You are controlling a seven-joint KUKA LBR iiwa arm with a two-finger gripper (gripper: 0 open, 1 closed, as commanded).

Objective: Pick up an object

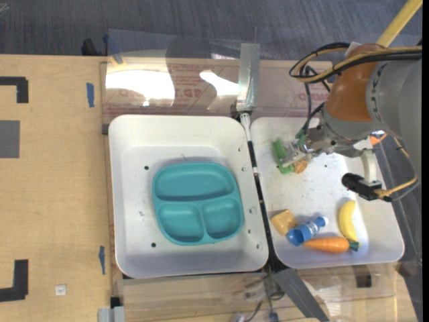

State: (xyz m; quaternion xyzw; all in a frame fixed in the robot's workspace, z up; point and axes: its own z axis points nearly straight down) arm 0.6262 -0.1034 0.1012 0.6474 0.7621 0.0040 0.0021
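Hand (303, 147) is placed low in the right bin (389, 247), just beside the green object (281, 154); whether anything is grasped cannot be told. Its long axis is seen running up-down, to the view's left of the hand.

Just left of the gripper (299, 154), a green item (279, 154) has a smooth plastic look. Below it lie a glossy yellow banana (347, 219), a matt orange carrot (327, 245) and a shiny blue bottle (305, 231). Far left, the teal divided plate (196, 202) looks matt plastic in a smooth white bin (127, 180). The bench (53, 180) looks like rough board.
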